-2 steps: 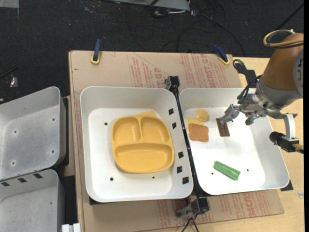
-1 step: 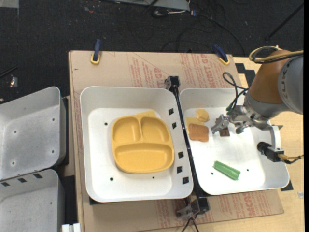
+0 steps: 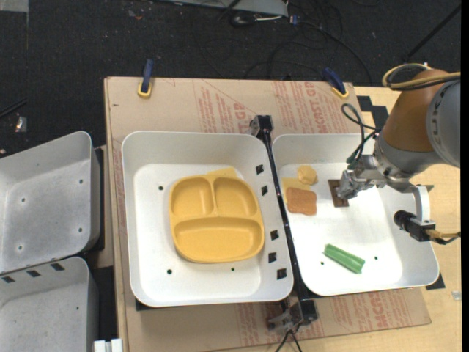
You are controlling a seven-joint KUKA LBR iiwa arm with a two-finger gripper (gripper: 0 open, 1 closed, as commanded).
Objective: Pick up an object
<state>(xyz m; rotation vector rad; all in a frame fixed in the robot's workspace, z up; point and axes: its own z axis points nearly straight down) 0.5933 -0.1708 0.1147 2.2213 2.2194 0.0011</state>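
The thing nearest my jaws (image 3: 343,190) is a small dark brown block (image 3: 339,194), lying right of centre in the frame, in the upper part of the right bin (image 3: 410,270); my tip sits just over or against it, and I cannot tell whether I am touching it. I also cannot tell how my jaws stand, nor whether anything is caught in them, since the wrist hardware hides that part. Left of the block, near the divider between the bins, lie a tan slab (image 3: 301,201) and, just above it, a small yellow lump (image 3: 307,174); a green stick (image 3: 344,258) lies lower in the same bin, well apart from me. To do this step well, I judge I should centre over the block, come straight down so it sits squarely in the gap, close firmly, and lift slowly, watching that it comes up rather than sliding away; the slab is near enough that a sideways nudge could shove it. My arm (image 3: 418,127) enters from the right edge of the frame, its orange band high and the wrist bent down and leftward into the bin. The left bin (image 3: 139,270), left of centre, holds a yellow tray (image 3: 217,219), all resting on the bench (image 3: 190,97).
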